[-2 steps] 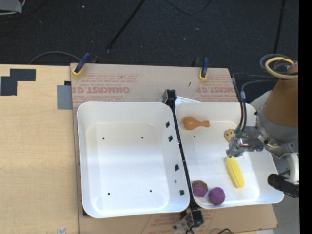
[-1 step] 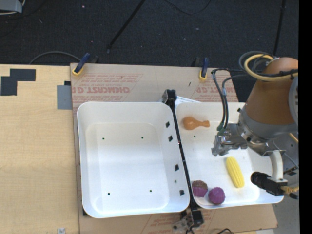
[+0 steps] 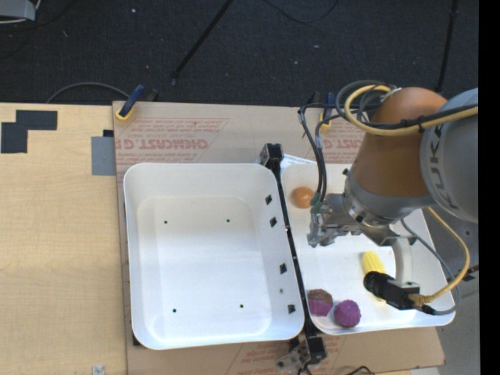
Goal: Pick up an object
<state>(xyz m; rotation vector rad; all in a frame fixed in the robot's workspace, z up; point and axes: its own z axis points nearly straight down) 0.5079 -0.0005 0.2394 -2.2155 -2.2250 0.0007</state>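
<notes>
Two white bins, the left bin (image 3: 203,256) and the right bin (image 3: 375,319), sit on a cardboard-covered bench (image 3: 195,135) above dark carpet (image 3: 234,37). The gripper (image 3: 319,237) hangs over the right bin; its grasp cannot be told.

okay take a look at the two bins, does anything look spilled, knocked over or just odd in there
Nothing stands out. The orange ball, yellow piece and two purple items all lie inside the right bin, none spilled over its rim. The end effector hangs over that bin beside the ball.

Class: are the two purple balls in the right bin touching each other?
Cannot tell. In the camera view the darker ball and the brighter ball sit so close together that no clear gap or contact shows.
</notes>
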